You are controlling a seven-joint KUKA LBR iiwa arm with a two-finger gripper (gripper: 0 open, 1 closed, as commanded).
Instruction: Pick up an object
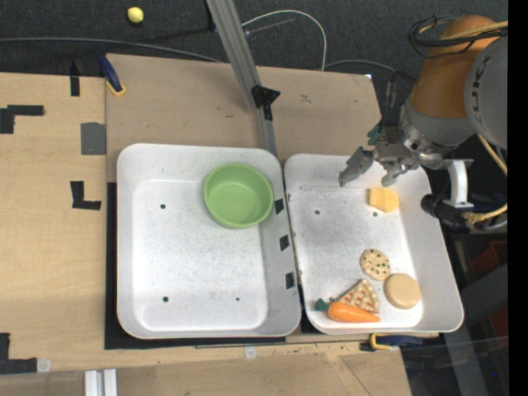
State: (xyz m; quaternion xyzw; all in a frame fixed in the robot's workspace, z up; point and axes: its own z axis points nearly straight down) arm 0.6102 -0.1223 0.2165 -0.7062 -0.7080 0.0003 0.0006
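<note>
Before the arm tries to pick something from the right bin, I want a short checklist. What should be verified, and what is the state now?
1. Gripper open: ok, fingers spread.
2. Gripper holding nothing: ok.
3. Target close: ok, yellow cheese block lies just below it.
4. Cheese block free of neighbours: ok; cookie lies apart.
5. Gripper centred over the block: not ok, it sits up and left.
6. Height above the right bin: cannot tell.

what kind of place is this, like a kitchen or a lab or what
Most likely a robotics lab bench, not a kitchen. A grey and orange arm with a gripper hangs over two white bins, the food pieces like the carrot look like toys, and black tape marks and cables surround the wooden bench.
</note>
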